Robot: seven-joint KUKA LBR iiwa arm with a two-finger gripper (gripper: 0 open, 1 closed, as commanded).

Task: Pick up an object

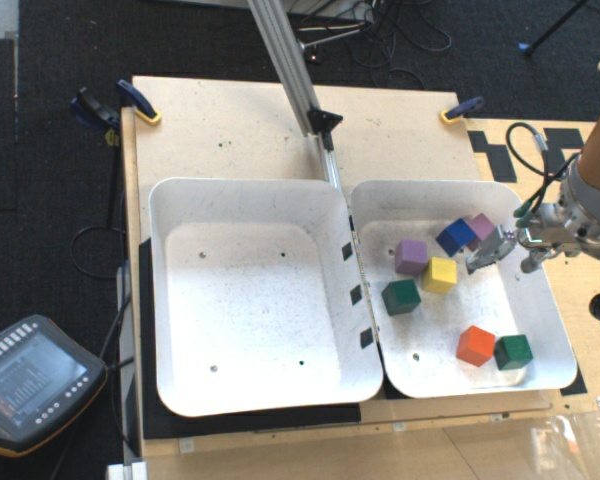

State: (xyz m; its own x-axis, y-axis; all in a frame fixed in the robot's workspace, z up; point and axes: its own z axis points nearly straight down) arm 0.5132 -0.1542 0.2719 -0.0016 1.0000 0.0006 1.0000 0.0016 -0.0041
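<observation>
1. The gripper hangs over the right bin; nothing sits between its parted fingers.
2. Nearest are the pink cube and blue cube; the yellow cube lies further left.
3. This looks like the approach: next comes descending squarely astride one cube.

Open floor across the left bin — blocks crowding the right bin's middle.

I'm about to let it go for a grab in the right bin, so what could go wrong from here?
1. The gripper is low beside the blue block and pink block, which touch; it may nudge both instead of seizing one.
2. The purple block, yellow block and a green block sit close together, so one push could scatter them.
3. It works near the right bin wall, which could catch a finger.
</observation>
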